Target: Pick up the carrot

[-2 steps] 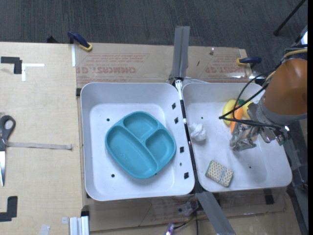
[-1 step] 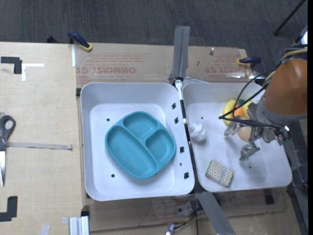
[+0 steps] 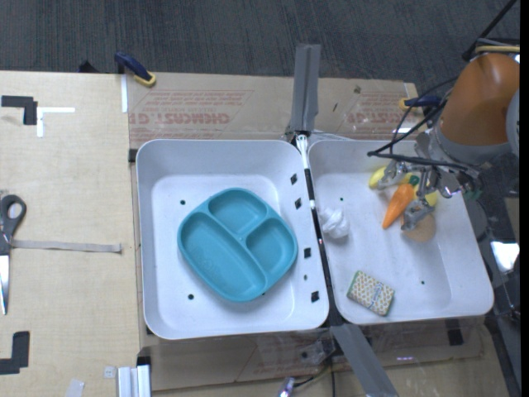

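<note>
Grasp step, by my read: gripper (image 3: pixel 411 198) sits over the carrot (image 3: pixel 397 206) at the right bin's (image 3: pixel 463 304) 1 o'clock corner. Can't tell if it's spread or pinching, so no grip confirmed. Next move needs a firm close, then a straight lift. Count: 1 carrot, 1 yellow item (image 3: pixel 378 177) at its 10 o'clock, 1 white wad (image 3: pixel 334 222), 1 sponge (image 3: pixel 369 293), 1 blue tray (image 3: pixel 238 244), 2 bins.

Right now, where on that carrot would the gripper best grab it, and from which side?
Probably mid-body, coming from above. The carrot lies slantwise in the right bin, pointed tip down-left, leafy end up-right beneath the gripper. Fingers closing across its narrow width would suit its long tapered shape; the thin tip could slip. A yellow item sits close to the top end, so the middle is freer.
</note>
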Robot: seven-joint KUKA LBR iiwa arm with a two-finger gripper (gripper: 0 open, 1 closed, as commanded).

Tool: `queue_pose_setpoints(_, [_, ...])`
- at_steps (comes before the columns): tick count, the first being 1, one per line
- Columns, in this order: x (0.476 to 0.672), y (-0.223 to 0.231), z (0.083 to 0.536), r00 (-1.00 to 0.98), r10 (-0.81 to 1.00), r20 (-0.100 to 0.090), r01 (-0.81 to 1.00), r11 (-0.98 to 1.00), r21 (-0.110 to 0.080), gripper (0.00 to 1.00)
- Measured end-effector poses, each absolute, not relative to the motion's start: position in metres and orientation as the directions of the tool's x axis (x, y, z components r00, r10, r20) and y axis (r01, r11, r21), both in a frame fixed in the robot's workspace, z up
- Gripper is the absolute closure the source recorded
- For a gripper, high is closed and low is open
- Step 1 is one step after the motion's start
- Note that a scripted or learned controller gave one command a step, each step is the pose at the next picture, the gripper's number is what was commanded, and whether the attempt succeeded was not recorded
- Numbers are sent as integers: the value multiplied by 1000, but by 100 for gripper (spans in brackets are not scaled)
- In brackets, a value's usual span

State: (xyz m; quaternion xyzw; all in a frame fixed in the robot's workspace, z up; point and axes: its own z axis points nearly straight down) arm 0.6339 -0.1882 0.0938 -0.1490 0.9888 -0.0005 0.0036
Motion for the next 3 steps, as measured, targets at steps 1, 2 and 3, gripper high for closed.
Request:
queue_pose_setpoints(1, [628,-180,94,-951,-310,-5,-310,951,-1,0])
queue_pose_setpoints(2, [629,-175,93,-956,-294,-5,-294,956,-1,0])
queue_pose_setpoints(3, [631,-175,105,-956,-293,-13,-293,956,-3,100])
